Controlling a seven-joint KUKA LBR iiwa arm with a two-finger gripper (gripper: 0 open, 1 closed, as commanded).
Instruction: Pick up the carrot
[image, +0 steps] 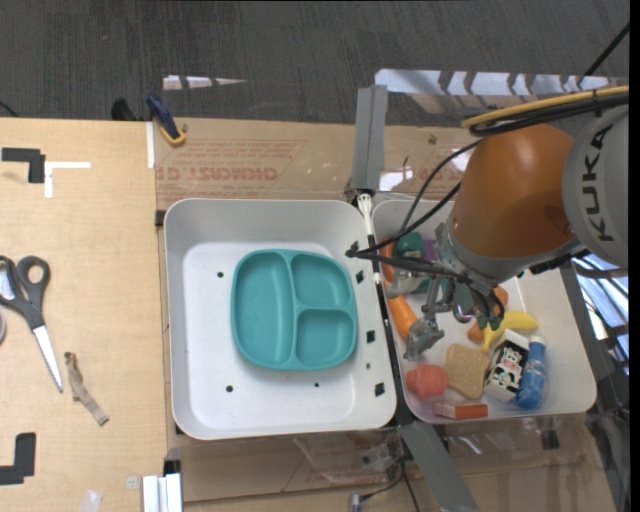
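Observation:
The carrot (402, 316), a short orange piece, lies at the left side of the right bin (570, 400), close to the wall between the bins. My gripper (455, 328) hangs over the middle of that bin, under the arm's orange band. It is open: one grey finger (421, 340) reaches down just right of the carrot, and the other sits near a yellow banana (516, 322). Nothing shows between them, and the carrot lies loose in the bin.
Around the gripper lie a red round item (428, 380), a tan bread slice (466, 368), a black-and-white carton (508, 368), a blue bottle (533, 372) and a green item (408, 243). The left bin (190, 330) holds a teal divided plate (295, 310). Scissors (30, 300) lie far left.

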